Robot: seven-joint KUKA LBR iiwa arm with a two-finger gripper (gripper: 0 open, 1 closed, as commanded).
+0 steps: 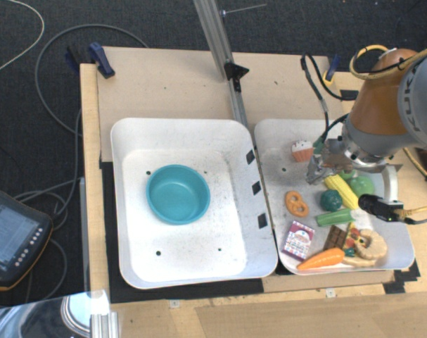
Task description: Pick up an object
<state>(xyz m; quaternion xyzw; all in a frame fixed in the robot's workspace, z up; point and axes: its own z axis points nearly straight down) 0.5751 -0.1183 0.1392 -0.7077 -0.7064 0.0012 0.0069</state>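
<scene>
Nothing was picked up yet far as I could see: the gripper [319, 169] hung low in the right bin [269, 141], can't tell what it had, with the yellow corn [339, 189] just at its 4 o'clock and the pretzel [295, 203] at 7

No legible text, even on the small pink packet [298, 239].
</scene>
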